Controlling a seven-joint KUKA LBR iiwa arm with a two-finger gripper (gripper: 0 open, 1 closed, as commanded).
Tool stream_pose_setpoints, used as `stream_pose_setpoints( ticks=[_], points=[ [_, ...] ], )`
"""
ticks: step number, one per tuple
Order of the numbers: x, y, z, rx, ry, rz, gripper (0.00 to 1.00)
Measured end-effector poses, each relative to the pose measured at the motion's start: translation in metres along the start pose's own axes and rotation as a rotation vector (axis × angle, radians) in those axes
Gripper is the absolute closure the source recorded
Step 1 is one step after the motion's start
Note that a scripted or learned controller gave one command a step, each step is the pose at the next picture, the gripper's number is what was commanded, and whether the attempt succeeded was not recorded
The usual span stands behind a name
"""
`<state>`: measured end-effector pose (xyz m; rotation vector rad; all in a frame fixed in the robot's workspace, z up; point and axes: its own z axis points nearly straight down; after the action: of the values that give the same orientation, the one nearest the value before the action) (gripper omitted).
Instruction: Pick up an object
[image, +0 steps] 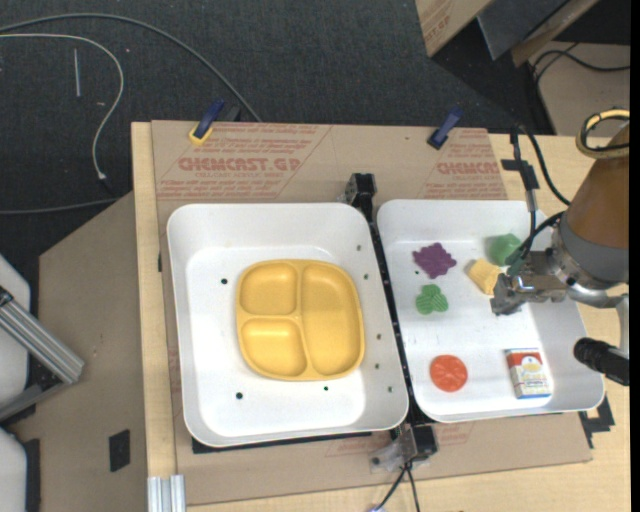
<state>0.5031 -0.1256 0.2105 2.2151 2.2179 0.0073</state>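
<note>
Roughly, by size:
Bench board: brown cardboard sheet (300, 150) under both bins, printed "CHEMCAST GP" in red near its far edge, well left of the gripper and again just beyond it.
Left bin: shallow white bin (200, 300), well left of the gripper.
Right bin: shallow white bin (470, 400), the gripper over its right half.
Tray: yellow plastic three-compartment tray (300, 320) in the left bin, far left of the gripper.
Gripper: dark two-finger gripper (508, 292) low over the right bin; finger state cannot be told.
Box: small red-and-white carton (527, 373), nearer the camera than the gripper; its print is unreadable.
Red piece: round red toy (449, 373), left and nearer.
Purple piece: purple toy cluster (434, 260), left.
Light green piece: (504, 247), just beyond.
Dark green piece: (430, 299), left.
Yellow piece: yellow block (483, 275), just beside, left.
</note>
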Motion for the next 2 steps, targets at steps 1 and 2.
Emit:
stream_pose_setpoints(
  ticks=[1, 2],
  points=[
    [0.0, 0.002, -0.03, 0.003, 0.001, 0.0, 1.0],
    [0.043, 0.01, -0.027, 0.007, 0.003, -0.004, 1.0]
  ],
)
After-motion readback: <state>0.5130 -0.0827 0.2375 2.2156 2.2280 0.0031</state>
